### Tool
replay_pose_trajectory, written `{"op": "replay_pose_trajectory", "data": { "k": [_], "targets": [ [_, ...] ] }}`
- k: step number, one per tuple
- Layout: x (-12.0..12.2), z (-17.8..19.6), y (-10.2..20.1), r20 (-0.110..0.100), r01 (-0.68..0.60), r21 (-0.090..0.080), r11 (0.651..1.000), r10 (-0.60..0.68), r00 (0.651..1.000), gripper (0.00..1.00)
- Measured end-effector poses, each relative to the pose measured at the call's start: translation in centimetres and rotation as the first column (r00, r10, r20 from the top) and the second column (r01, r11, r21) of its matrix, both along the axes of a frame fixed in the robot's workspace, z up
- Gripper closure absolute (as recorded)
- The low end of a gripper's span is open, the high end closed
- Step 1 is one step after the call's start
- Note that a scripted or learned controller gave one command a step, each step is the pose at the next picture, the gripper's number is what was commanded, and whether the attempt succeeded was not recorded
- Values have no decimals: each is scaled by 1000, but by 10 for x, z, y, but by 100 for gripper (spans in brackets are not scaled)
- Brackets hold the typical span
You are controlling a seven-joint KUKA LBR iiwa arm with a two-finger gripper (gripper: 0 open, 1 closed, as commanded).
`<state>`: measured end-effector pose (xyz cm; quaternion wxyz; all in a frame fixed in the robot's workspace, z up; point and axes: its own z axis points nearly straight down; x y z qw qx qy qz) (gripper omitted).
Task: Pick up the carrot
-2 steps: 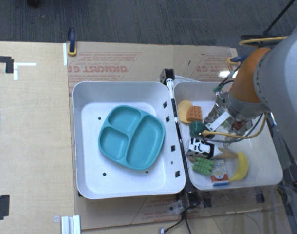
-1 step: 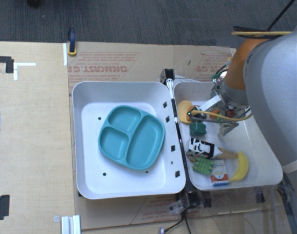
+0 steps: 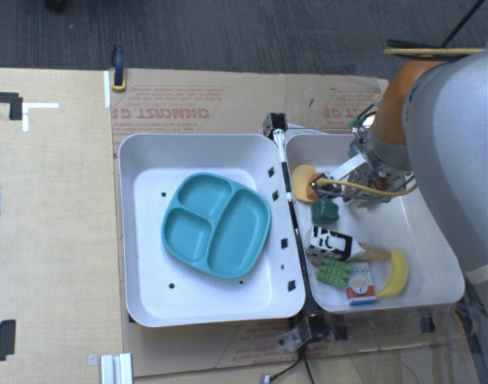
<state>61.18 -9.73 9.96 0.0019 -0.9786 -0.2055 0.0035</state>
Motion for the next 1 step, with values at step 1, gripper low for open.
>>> {"op": "replay_pose_trajectory", "data": {
  "k": [1],
  "targets": [
    [0,0,0,0,0,0,1000,0,1000,0]
  ]
}}
